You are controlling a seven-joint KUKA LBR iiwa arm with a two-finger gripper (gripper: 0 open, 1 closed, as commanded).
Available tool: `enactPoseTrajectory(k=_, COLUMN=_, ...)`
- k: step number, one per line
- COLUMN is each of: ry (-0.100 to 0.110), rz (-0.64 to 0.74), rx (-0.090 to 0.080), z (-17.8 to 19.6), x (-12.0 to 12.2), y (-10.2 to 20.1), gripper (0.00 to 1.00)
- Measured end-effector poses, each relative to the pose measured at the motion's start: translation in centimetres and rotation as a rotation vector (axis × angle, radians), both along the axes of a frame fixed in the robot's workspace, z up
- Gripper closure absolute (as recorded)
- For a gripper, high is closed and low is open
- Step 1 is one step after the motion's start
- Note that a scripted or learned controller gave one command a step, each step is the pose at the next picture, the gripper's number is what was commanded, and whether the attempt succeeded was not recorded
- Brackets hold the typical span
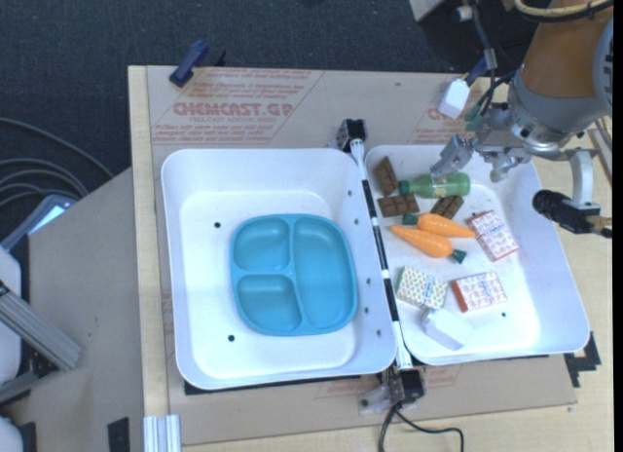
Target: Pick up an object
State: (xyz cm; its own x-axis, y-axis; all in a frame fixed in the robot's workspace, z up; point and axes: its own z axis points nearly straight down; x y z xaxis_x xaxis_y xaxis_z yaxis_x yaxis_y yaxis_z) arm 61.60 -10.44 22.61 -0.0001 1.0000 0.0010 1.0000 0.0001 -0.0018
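**Gripper low over the bottle in the right bin**

Nearest, a white block point(443, 328) and two patterned cartons point(421, 287) point(479, 291) lie in the right bin point(560, 319). The blue tray point(292, 273) fills the left bin point(185, 245). Further back lie two carrots point(436, 233) and chocolate bars point(397, 206). The green bottle point(438, 185) lies beneath the gripper point(477, 156), whose fingers are spread, holding nothing.

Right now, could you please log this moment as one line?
pincer: above green plastic bottle | right white bin | nothing lifted
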Motion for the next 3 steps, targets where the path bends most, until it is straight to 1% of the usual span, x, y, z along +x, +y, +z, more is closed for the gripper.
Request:
enactPoseTrajectory(k=1, ry=-0.001, rz=-0.001, rx=-0.001, z=-13.7, x=-3.2, y=0.4, gripper=0.00)
enactPoseTrajectory(k=2, ry=-0.001, rz=-0.001, rx=0.000, z=-12.6, x=-3.1, y=0.4, gripper=1.00)
enactPoseTrajectory(k=3, ry=-0.003, rz=0.001, rx=0.000, z=-4.1, x=-2.7, y=8.6, gripper=1.00)
